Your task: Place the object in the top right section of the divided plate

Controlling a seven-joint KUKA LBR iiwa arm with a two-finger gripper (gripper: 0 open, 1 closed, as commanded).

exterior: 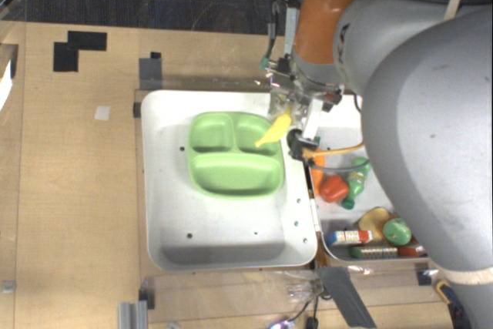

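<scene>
A yellow banana-shaped toy (273, 132) hangs tilted from the gripper (288, 117), pinched between its closed-in fingers, over the top right section of the green divided plate (231, 162) in the left white bin (166, 189). The right bin (339, 246) holds mixed toy foods (343, 187), well apart.

divided plate (231, 169): light green | object (274, 132): yellow | bins (166, 189): white | arm (416, 81): grey, orange band (327, 11) | bench (62, 189): pale wood, black marks (77, 48)
</scene>
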